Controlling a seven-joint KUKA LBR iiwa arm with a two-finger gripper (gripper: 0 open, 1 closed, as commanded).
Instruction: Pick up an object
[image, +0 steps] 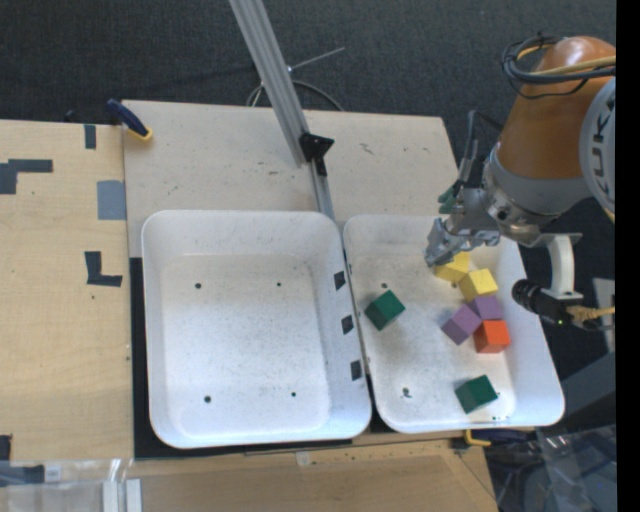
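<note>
The right bin (400, 250) holds several small blocks. A dark green cube (384, 309) lies near its middle left and another green cube (476, 392) near its front. Two yellow blocks (468, 276) sit at the upper right, with two purple blocks (470, 317) and an orange cube (491, 336) just below them. My gripper (447, 247) hangs over the bin's upper right, directly above and touching close to the upper yellow block. Nothing is seen held between its tips.
The left bin (240, 330) lies beside the right one. A slanted metal pole (285, 95) crosses above the bins' divide. The wooden bench (60, 300) stretches left. A blue and yellow clamp (130, 118) lies at the back left.
</note>
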